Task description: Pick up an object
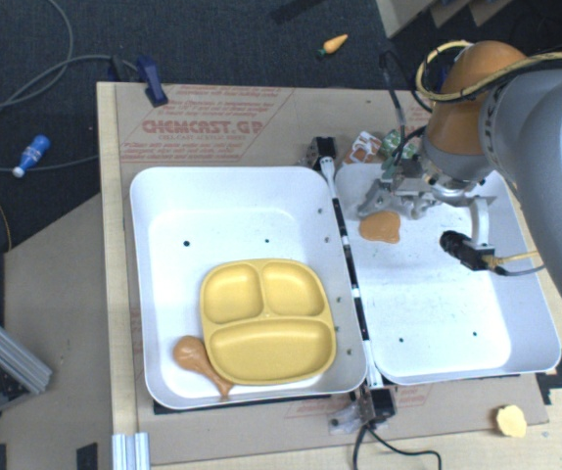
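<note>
Just beside the hand [410, 204] (fingers' state unclear) lies an orange piece [381, 227].

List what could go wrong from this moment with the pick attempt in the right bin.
1. The gripper sits low by the small orange piece, which looks flat; it may slide away rather than get picked up.
2. That piece lies near the right bin's far left corner, so the rim and the divider could block the approach.
3. The small items crowded at the bin's far edge might get knocked by the arm.
</note>
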Controlling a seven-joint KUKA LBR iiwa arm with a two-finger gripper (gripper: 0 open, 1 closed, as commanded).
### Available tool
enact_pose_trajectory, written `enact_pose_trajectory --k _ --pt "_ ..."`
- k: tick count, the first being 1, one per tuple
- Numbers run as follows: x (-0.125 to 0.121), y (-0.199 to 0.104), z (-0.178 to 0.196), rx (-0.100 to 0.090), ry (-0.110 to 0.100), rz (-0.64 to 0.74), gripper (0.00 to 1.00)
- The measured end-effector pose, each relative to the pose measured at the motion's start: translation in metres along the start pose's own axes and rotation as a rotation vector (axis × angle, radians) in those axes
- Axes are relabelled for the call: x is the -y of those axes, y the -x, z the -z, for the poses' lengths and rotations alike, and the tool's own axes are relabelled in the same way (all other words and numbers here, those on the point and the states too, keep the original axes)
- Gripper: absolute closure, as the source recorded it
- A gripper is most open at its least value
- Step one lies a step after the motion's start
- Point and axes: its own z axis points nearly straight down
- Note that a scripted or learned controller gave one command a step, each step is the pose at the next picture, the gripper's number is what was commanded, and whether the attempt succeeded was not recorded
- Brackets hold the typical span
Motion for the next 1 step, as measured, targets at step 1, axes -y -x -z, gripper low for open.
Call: enact_pose_trajectory --k 1 --pt "-0.0045 0.0026 -0.0001 0.0 0.0 0.001 0.0"
